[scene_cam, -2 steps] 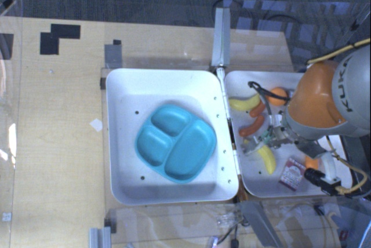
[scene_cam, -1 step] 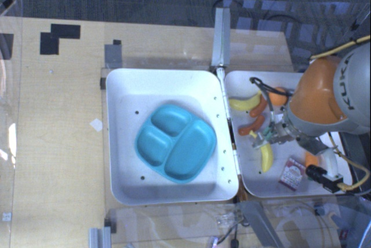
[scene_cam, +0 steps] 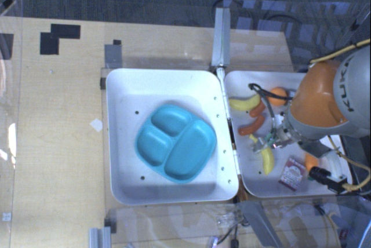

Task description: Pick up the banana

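Claw (scene_cam: 271, 141) is hovering low in the right bin (scene_cam: 250, 186) just above the banana (scene_cam: 266, 161), its grip impossible to tell, the pickup not yet done.

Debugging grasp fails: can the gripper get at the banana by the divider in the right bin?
Probably yes. The banana lies uncovered at the right bin's upper left; the gripper hangs just below it. A red sausage crowds its lower side.

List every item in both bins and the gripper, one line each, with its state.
blue divided plate: flat in left bin, nothing on it
upper banana: lying in right bin, untouched
lower banana: lying below the gripper
sausage: lying loose
orange: partly hidden by arm
small packet: lying flat
gripper: lowered into right bin
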You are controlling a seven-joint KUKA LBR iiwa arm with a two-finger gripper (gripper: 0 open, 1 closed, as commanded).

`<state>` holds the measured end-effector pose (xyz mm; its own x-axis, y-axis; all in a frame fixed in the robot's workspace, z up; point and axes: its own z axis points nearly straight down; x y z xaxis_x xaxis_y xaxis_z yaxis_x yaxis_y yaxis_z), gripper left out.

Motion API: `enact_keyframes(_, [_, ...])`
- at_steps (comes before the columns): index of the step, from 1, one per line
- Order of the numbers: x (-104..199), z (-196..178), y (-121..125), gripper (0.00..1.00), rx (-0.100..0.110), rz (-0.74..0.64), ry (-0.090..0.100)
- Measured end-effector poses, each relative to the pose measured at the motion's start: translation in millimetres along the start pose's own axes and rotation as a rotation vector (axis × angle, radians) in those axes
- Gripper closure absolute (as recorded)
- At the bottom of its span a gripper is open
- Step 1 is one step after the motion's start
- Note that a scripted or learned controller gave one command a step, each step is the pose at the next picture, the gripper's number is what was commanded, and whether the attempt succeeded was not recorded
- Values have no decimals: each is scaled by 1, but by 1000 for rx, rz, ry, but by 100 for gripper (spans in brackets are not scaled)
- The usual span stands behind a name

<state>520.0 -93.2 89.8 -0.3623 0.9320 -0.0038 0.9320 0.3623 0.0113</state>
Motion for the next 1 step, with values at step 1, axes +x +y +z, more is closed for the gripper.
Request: enact_keyframes(1, [7,-138,60,100,4,102,0])
